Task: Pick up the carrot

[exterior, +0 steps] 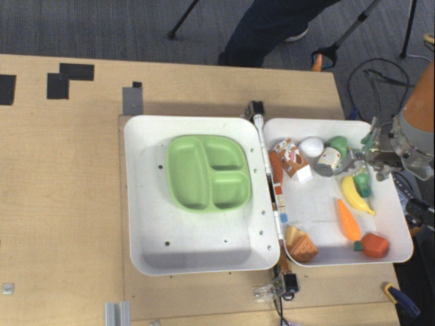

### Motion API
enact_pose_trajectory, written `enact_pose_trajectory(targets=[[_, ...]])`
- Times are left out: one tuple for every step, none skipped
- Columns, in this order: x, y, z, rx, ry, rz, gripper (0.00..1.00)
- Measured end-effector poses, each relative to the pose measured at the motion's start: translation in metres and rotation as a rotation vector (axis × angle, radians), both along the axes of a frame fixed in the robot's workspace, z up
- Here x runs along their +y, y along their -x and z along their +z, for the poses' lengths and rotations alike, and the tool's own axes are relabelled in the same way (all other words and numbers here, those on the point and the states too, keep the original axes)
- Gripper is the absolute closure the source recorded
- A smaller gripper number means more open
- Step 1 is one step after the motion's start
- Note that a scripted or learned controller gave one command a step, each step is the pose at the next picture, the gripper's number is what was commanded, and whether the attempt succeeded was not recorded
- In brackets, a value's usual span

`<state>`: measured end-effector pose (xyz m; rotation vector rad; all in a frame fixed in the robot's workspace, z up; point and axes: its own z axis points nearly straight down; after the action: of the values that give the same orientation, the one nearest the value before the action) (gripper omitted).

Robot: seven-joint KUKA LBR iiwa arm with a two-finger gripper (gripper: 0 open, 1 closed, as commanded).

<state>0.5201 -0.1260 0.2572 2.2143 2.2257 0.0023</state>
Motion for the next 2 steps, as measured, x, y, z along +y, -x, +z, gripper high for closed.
enact_pose_trajectory(targets=[[-0.015,0.019,-0.143,0.003,-0.001,0.103,0.00],[-0.015,0.019,-0.171,-0.001,-0.003,-0.322,0.00]])
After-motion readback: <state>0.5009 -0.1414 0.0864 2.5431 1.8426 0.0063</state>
